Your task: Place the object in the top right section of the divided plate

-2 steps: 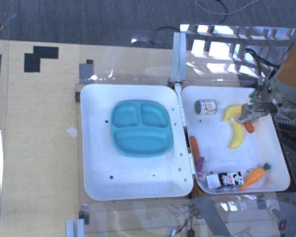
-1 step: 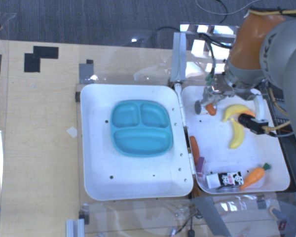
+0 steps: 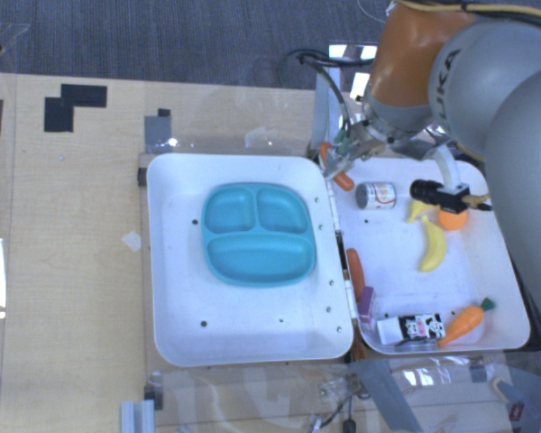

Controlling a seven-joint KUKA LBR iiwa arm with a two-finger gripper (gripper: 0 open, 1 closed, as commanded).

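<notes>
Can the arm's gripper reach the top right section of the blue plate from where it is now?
Probably yes. The gripper hangs near the left bin's upper right corner, close to the blue plate, and nothing stands between them or lies in that section.

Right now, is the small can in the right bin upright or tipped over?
Tipped over. The can lies on its side on the right bin floor, its cylindrical wall facing up.

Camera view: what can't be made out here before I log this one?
- Gripper: small and blurred at the right bin's top left corner; finger state unclear.
- Orange item below it: grasped or lying, unclear.
- Carton: label too small.
- Divided plate: fully visible.
</notes>
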